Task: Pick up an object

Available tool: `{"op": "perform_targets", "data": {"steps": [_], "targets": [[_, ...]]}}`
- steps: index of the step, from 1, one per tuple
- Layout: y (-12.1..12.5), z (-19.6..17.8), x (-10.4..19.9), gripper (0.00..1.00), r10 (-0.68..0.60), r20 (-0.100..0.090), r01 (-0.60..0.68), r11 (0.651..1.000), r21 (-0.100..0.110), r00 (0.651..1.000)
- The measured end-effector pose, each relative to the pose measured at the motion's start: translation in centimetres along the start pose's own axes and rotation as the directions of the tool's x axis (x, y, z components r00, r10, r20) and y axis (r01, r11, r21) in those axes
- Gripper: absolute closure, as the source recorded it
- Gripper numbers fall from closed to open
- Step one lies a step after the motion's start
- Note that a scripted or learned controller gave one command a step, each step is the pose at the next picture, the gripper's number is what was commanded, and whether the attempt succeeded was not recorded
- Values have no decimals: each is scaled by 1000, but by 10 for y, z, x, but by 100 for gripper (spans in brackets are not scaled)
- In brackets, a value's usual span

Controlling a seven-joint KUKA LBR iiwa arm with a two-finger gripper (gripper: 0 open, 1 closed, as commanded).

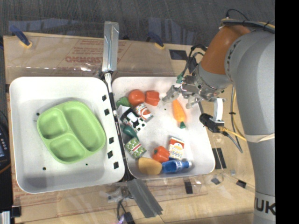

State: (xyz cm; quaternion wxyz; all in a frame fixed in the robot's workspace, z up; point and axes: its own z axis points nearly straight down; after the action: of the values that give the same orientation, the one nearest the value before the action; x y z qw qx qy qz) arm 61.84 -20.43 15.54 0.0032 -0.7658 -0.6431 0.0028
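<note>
Since the scene runs from left to right, the lines below follow that order.

Left bin: a shallow white plastic bin (28,92) holds a lime-green three-part plastic plate (71,130), with bare floor around it.

Divider: the two bin walls meet under a grey metal bar (110,50).

Right bin, left side: a shallow white plastic bin (159,85) crowded along its left wall; a round red toy tomato (136,96), a red toy pepper (152,97) and a black-and-white patterned toy (132,120) lie close together.

Right bin, front: a tan potato-shaped toy (149,165), a small orange-and-white carton (176,148) and a blue bottle-shaped toy (176,165) sit near the front wall.

Task's thing: an orange toy carrot with a green tip (179,113) lies alone in the right part of the right bin, just below the gripper.

Handling: probably light, stiff, smooth plastic that may slip or roll; a hold across its thicker middle looks best.

Jaws: the silver two-finger gripper (181,96) hangs spread, with nothing between the fingers.

Room: open floor on the carrot's left; the bin's right wall stands near.
</note>
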Motion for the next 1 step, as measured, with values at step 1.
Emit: {"op": "perform_targets", "data": {"steps": [1], "targets": [[0,52,-2,0,10,4,-10,1000,-27,1000]]}}
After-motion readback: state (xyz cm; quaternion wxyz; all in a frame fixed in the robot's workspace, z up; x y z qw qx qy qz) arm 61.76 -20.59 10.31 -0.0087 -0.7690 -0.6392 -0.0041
